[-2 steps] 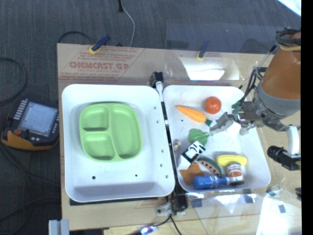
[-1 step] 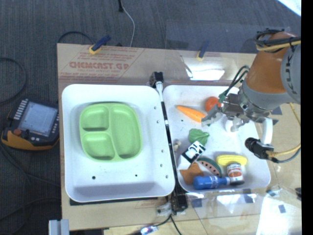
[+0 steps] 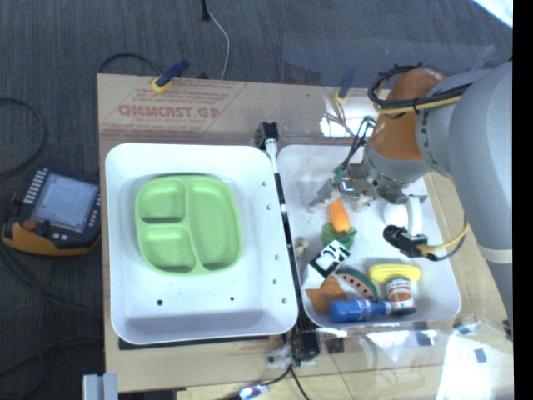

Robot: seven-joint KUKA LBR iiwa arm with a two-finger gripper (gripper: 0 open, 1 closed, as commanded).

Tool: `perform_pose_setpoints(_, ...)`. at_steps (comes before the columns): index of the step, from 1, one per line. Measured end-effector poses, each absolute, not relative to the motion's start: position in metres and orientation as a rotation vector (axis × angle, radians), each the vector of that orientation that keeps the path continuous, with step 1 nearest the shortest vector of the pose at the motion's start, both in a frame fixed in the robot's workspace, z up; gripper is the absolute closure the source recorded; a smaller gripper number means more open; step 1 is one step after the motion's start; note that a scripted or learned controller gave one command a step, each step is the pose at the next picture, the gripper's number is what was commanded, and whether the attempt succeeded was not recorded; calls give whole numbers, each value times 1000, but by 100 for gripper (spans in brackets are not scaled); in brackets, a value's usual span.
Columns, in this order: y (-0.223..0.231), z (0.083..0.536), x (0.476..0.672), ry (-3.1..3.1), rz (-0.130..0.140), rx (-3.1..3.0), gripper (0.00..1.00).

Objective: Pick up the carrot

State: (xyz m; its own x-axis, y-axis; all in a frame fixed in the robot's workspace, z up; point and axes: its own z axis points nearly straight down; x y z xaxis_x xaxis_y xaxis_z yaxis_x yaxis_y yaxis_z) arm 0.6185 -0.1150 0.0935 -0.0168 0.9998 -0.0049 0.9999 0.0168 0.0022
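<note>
While poised over the carrot [image 3: 339,215], the gripper [image 3: 346,192] holds nothing.
Jaws look spread; it should straddle the orange body, avoiding the green top.

1 camera looks down at a slant from above the bench, far enough back to take in both white bins side by side: the left bin [image 3: 125,307] holding a green divided plate [image 3: 188,224], and the right bin [image 3: 445,294]. The cardboard sheet [image 3: 175,111] under them and grey carpet [image 3: 75,32] lie toward the top. The arm [image 3: 466,132] enters from the right edge.
</note>
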Motion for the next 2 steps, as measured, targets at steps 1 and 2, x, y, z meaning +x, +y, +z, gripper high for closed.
perform_pose_setpoints(1,-115,103,618,2235,-6,2199,100)
perform_pose_setpoints(2,-80,185,586,1818,-2,2560,100)
